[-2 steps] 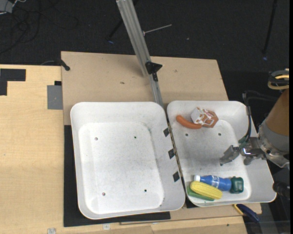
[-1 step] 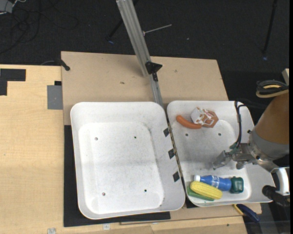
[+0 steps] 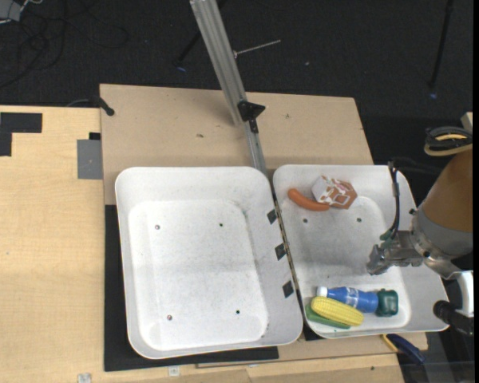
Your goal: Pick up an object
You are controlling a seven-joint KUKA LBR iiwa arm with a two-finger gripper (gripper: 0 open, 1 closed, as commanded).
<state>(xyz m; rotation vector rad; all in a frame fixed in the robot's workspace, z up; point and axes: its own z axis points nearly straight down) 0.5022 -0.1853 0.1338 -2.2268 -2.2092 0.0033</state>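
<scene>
The hand (image 3: 381,259) is hovering over the right bin (image 3: 403,183), near its right edge; how it is set cannot be told. A corn cob (image 3: 336,312) and a blue bottle (image 3: 359,299) are lying touching along the bin's front edge. Dropping straight onto the bottle's middle is looking like the best bet.
</scene>
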